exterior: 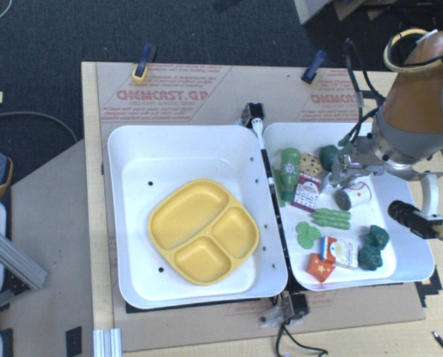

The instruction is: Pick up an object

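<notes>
single fixed cam above the worktop (207, 88), angled down; both bins in frame, mid-distance; arm (418, 95) enters at frame right

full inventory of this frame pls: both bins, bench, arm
Yellow plastic three-compartment tray: 1, yellow, middle of left white bin.
Green plastic bottle: 1, green, right white bin, upper left, by the divider.
Red-and-white small carton: 1, beside the bottle.
Green ridged pod-like piece: 1, green, bin centre.
Flat green leafy piece: 1, green, below the pod.
Red-white-blue packet: 1, bin's lower edge.
Dark green lumpy toy: 1, lower right.
Blue clamps: 2, blue, bench's far edge.
Cardboard-covered bench: 1, tan.
Arm's gripper: 1, grey, over right bin's upper middle; finger state unclear.
</notes>
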Available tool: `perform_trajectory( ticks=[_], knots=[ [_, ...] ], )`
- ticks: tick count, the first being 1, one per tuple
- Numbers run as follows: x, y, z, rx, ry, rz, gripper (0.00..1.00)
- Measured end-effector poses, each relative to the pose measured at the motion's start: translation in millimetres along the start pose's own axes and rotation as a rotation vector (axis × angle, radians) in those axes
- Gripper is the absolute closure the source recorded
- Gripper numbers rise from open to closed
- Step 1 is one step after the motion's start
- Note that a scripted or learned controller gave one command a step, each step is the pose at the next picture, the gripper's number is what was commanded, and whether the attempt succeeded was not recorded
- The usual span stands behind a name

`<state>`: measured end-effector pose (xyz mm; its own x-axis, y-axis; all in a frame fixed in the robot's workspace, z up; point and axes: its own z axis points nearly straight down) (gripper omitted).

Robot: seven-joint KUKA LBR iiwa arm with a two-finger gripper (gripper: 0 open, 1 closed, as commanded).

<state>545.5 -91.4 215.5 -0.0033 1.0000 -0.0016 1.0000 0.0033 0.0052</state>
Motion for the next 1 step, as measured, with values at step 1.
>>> perform_trajectory(
  ticks=[1],
  knots=[
    [9.1, 56.6, -15.6, -0.003, 0.0, 0.0, 1.0]
  ],
)
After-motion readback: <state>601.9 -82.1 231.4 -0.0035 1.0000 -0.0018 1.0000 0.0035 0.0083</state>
